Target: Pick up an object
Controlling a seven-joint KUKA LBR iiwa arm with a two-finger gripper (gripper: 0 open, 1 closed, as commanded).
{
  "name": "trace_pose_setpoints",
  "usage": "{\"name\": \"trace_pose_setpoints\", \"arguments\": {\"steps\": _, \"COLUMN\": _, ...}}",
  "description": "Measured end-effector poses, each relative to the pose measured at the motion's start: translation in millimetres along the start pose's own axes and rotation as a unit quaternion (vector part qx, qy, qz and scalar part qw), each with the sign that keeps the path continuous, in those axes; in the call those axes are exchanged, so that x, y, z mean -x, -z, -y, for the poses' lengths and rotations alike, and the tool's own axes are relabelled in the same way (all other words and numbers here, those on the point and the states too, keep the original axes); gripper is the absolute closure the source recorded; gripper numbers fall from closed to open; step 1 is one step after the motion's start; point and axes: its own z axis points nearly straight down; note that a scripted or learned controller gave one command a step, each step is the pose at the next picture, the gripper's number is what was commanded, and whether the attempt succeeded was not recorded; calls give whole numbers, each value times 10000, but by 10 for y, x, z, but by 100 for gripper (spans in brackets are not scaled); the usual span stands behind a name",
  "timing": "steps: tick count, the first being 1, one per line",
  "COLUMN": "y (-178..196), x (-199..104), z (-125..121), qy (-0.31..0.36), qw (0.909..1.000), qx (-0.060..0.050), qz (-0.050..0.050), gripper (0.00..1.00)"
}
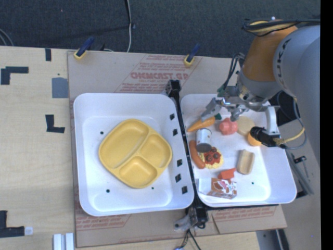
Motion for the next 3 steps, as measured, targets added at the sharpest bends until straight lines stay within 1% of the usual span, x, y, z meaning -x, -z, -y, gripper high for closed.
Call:
{"name": "trace_pose_setpoints", "arguments": {"steps": 1, "y": -899, "x": -79, "z": -300, "qy": -8, "qw": 10000, "qx": 0, "qz": 6, "gripper": 0}}
{"name": "trace_pose_setpoints", "arguments": {"steps": 3, "y": -848, "x": -44, "z": -233, "qy": -16, "qw": 10000, "qx": 9, "qz": 11, "gripper": 0}}
